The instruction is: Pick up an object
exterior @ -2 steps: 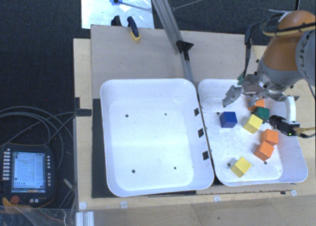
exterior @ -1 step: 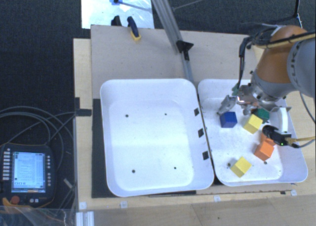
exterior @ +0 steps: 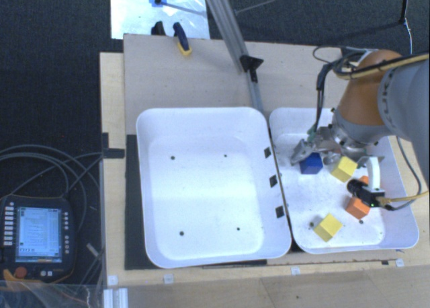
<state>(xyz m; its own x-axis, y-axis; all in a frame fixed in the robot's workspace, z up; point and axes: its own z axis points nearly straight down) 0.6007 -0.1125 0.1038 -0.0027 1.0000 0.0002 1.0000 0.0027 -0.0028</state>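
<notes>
The right white bin (exterior: 396,233) holds several small blocks. A blue block (exterior: 310,164) lies near its left side, and my gripper (exterior: 310,152) sits directly over its upper edge, touching or nearly touching it. The grey wrist with its orange band (exterior: 361,101) hides how the gripper meets the block. One yellow block (exterior: 344,169) rests just right of the blue one. Another yellow block (exterior: 328,227) lies near the front wall. An orange block (exterior: 357,207) sits at the right, partly under a black and white fitting on the arm.
The left white bin (exterior: 144,165) stands beside the right one, with black clips along their shared wall. A slanted grey pole (exterior: 225,14) crosses the back of the bench. A teach pendant (exterior: 33,236) with cables lies on the floor at the left.
</notes>
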